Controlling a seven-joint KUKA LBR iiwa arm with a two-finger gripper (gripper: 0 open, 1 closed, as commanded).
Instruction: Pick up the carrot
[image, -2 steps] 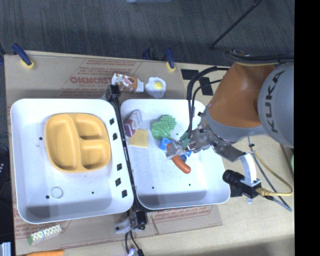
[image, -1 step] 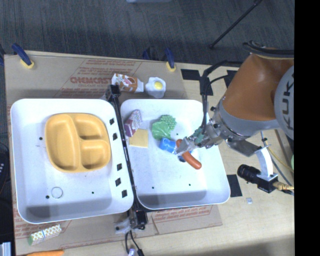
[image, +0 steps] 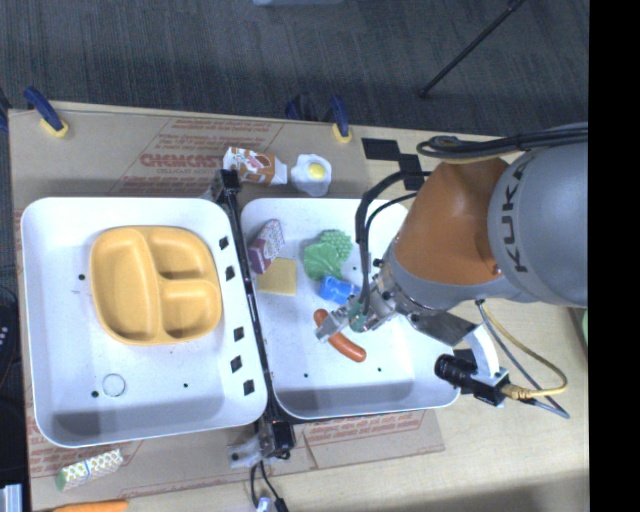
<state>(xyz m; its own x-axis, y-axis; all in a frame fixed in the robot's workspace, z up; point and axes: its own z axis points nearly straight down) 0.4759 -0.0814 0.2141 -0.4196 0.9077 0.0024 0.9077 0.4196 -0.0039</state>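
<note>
The gripper (image: 342, 322) hangs low over the middle of the right bin (image: 400, 395), reaching in from the right under the arm's orange band. A short orange-red piece that looks like the carrot (image: 321, 318) sticks out to the left of the gripper's tip, with a bit of green beside it. Whether the gripper is touching it is unclear. Just below lies an orange-red sausage-like piece (image: 348, 348) on the bin floor, apart from the gripper.
The right bin also holds a green broccoli (image: 328, 252), a blue piece (image: 336, 290), a yellow cheese wedge (image: 279, 278) and a dark purple item (image: 266, 245). A yellow divided plate (image: 155, 282) sits in the left bin (image: 60, 400). A small carton (image: 250, 165) and an egg (image: 312, 174) lie behind the bins.
</note>
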